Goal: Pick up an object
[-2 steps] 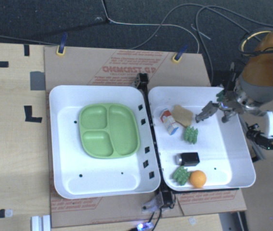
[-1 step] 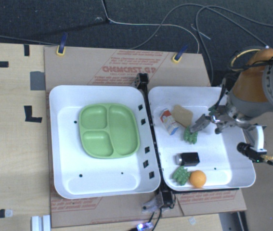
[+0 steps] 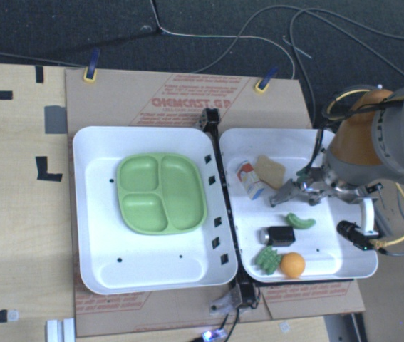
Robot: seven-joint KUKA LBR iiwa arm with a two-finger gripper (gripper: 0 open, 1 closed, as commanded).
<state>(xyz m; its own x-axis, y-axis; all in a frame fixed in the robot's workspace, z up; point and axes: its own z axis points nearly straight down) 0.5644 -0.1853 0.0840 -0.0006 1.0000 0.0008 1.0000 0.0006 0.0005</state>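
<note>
Two white bins sit side by side on the worktop [image 3: 16, 191], over a sheet of cardboard [image 3: 187, 95]. The left bin [image 3: 91, 144] holds a green divided plate [image 3: 162, 193], lying flat at its centre. The right bin [image 3: 344, 266] holds the loose things: a tan block [image 3: 271, 169] and a red-and-white tube [image 3: 250, 179] at its upper left, a green pod [image 3: 301, 221] in the middle, a black box [image 3: 280, 235] just below that, and a green toy [image 3: 268, 260] beside an orange [image 3: 293, 264] at the lower edge. The arm [image 3: 362, 137] reaches in from the right of the frame, its hand [image 3: 281, 195] low over the bin, between the tube and the pod. Whether the hand is spread or pressed together I cannot tell; nothing is seen gripped in it.
</note>
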